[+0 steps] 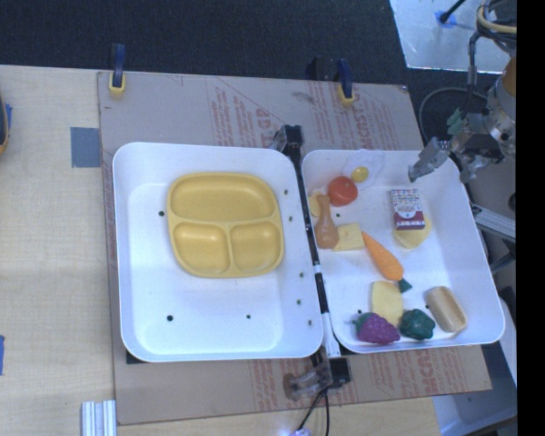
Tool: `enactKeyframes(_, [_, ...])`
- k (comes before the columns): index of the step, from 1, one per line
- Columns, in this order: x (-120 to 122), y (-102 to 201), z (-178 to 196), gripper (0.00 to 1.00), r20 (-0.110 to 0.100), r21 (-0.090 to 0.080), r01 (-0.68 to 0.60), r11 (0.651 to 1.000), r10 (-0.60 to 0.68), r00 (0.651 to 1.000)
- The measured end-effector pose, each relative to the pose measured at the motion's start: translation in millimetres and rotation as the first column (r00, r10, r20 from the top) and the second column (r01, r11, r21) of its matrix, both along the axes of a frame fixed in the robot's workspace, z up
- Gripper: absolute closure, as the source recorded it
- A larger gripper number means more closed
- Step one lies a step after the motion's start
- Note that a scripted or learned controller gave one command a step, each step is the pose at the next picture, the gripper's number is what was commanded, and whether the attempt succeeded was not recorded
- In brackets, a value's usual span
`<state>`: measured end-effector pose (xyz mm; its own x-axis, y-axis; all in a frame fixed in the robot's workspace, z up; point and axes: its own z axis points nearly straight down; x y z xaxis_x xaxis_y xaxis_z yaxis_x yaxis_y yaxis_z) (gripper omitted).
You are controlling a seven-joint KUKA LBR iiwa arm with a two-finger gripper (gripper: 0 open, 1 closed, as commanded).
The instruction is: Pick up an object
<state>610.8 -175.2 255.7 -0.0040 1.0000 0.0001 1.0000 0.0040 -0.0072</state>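
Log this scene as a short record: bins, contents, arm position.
left bin: holds a yellow tray with three compartments
right bin: holds toy foods
tomato: near the top left of the right bin
carton: upper middle, lying on a yellow piece
carrot: centre of the right bin
grapes: front edge, beside a green item
bun: front right corner
hand: over the right bin's top right corner, holding nothing visible

At three o'clock the arm (490,134) is cut by the frame edge, its gripper (429,163) too blurred to read.
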Motion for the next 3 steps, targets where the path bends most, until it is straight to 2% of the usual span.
enactKeyframes(1, [-25.8, -9.4, -172.5, 0.0, -0.006, 0.001, 0.002, 1.0, -0.002, 1.0])
enactKeyframes(2, [40.3, 27.2, -165.3, 0.0, 0.006, 0.0, -0.004, 1.0, 0.004, 1.0])
enactKeyframes(3, [-57.9, 17.7, -127.5, 0.0, -0.005, 0.001, 0.003, 1.0, -0.003, 1.0])
